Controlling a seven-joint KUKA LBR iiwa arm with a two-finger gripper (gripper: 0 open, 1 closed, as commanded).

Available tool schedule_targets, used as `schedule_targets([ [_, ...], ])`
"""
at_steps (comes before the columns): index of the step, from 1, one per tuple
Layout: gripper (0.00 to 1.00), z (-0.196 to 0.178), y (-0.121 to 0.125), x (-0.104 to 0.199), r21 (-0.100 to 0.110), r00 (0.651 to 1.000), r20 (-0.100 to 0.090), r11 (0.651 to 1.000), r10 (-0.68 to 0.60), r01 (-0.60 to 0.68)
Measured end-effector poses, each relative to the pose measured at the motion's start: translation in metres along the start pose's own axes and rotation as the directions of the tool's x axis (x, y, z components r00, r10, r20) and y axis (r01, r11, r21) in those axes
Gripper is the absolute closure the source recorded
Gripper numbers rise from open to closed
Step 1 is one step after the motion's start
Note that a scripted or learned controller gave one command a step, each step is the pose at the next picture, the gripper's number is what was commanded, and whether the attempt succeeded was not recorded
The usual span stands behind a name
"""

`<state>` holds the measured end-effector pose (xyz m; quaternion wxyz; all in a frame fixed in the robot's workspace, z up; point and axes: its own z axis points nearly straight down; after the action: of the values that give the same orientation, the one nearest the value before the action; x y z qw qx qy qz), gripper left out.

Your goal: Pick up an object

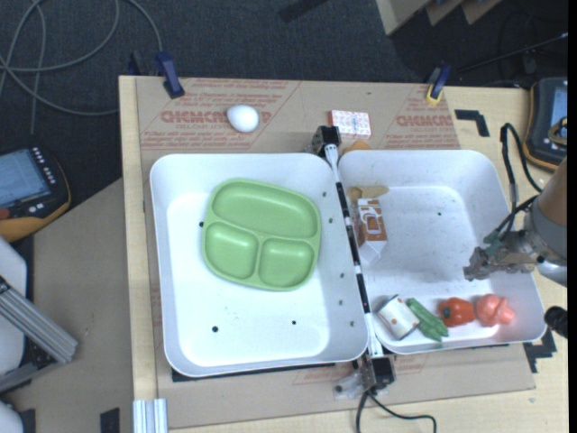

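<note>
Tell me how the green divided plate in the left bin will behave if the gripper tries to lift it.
The green divided plate looks like moulded plastic, so probably stiff and light for its size. It lies flat on the floor of the left bin with low rounded edges, so a top-down grasp would likely slip; the rim looks like the better hold. Gripped at one edge, it may tilt.

**Bench with two bins**

A wooden bench (144,332) carries a printed cardboard sheet (279,97), held at its far edge by a blue clamp (169,73) and a yellow-and-blue clamp (438,81). Two shallow white bins sit side by side on it: the left bin (180,323) and the right bin (433,165). A white egg-shaped object (242,117) and a small patterned box (351,123) lie on the cardboard beyond them.
</note>
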<state>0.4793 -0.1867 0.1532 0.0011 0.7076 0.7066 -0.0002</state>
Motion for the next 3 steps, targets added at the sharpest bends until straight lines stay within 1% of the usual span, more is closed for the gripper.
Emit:
schedule_targets([
  [1, 1.0, 0.069, 0.0, 0.074, 0.002, 1.0, -0.002, 1.0, -0.002, 0.002],
  [2, 1.0, -0.001, 0.042, 0.019, -0.001, 1.0, 0.0, 1.0, -0.001, 0.001],
  [3, 1.0, -0.031, 0.0, 0.123, 0.003, 1.0, -0.004, 1.0, -0.003, 0.003],
])
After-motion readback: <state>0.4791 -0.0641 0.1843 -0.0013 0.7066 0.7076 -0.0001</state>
